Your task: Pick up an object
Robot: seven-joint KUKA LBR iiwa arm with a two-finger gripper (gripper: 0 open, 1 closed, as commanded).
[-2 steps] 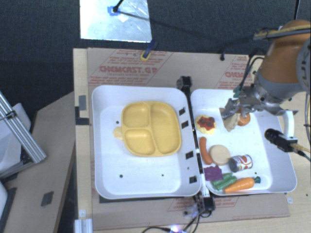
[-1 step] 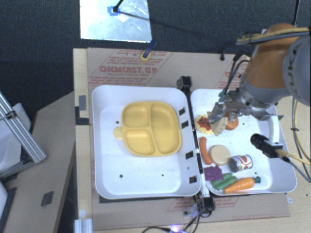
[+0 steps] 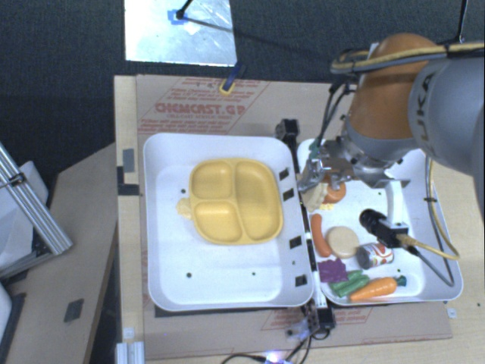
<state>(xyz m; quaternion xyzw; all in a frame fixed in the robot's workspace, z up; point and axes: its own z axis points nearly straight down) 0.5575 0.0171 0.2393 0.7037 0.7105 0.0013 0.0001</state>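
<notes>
The gripper (image 3: 317, 179) is sitting low at the right bin's (image 3: 436, 275) left edge. I cannot tell its grip. Toy food (image 3: 342, 241) is lying just below. The yellow plate (image 3: 232, 201) is resting in the left bin (image 3: 167, 279).

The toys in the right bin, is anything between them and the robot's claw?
Nothing visible blocks them. The gripper hangs at the right bin's upper left, right over a pale toy, with the others lying uncovered below.

The bench (image 3: 91, 196) bears a cardboard sheet (image 3: 201, 106) and two white bins, left (image 3: 163, 279) and right (image 3: 439, 275).
</notes>
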